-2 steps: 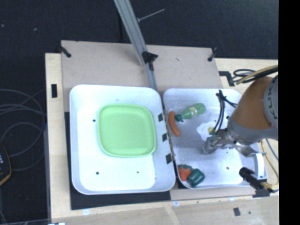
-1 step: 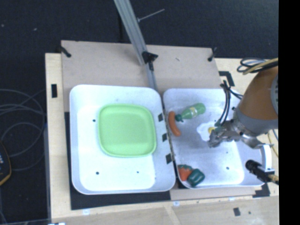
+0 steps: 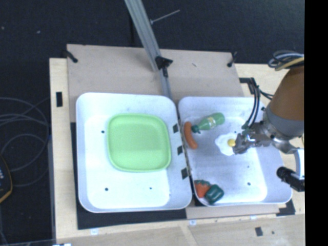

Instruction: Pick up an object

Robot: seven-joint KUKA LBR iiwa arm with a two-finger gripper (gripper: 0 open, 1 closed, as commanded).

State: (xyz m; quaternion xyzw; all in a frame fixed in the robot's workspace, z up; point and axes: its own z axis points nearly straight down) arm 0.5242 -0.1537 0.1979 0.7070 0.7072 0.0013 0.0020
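Green bottle [image 3: 209,122], long axis left-right, cap left

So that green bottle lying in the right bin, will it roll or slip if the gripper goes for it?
The green bottle lies on its side, so a nudge would probably roll it. Its rounded, smooth-looking body may slip between fingers. It looks like a small toy, likely light.

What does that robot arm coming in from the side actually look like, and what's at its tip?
The arm is a thick rounded tube, grey near the wrist with a broad orange band above it. Black cables loop beside it and run down along the wrist. At the tip sits a small dark claw of metal parts. A white piece with a black knob juts out lower down, near the bin's corner.
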